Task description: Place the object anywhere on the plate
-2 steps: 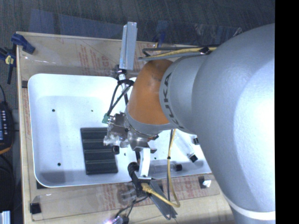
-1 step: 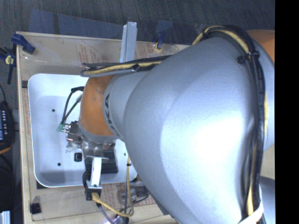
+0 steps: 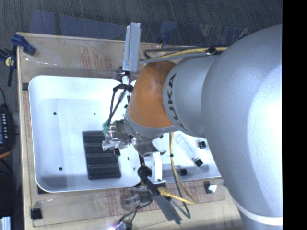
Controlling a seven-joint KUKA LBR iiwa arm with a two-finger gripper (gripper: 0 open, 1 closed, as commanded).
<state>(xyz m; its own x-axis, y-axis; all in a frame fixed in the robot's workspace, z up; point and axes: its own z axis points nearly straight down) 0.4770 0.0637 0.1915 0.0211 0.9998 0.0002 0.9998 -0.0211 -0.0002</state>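
**Gripper low over the black slab in the left bin**

Gripper (image 3: 113,139), a small cluster of metal parts and cables at the end of the grey KUKA arm (image 3: 230,104), sits low over the shallow white left bin (image 3: 29,95). It is at the far right corner of a black ribbed rectangular slab (image 3: 100,159). From this angle it overlaps that corner, but whether it touches the slab cannot be told. Whether the gripper is open or closed cannot be told either, as the wrist hardware hides its tip. Nothing can be seen held in it.

The black slab lies flat on the bin floor in the near half of the left bin, towards its right side, with its long edges running from far to near. Its ridges cross it from left to right. The floor to the left of the slab and beyond it is bare white.

The arm's orange band (image 3: 148,99) sits just above the wrist, over the right wall of the left bin. The bulky grey body of the arm covers most of the right bin (image 3: 211,169). In the strip of that bin that shows, a clear, tube-like object (image 3: 188,147) lies just right of the wrist, with a few small dark pieces near it. Its exact shape is hard to make out.

A yellow cable (image 3: 175,171) hangs from the arm across the near edge of the brown bench (image 3: 72,56).
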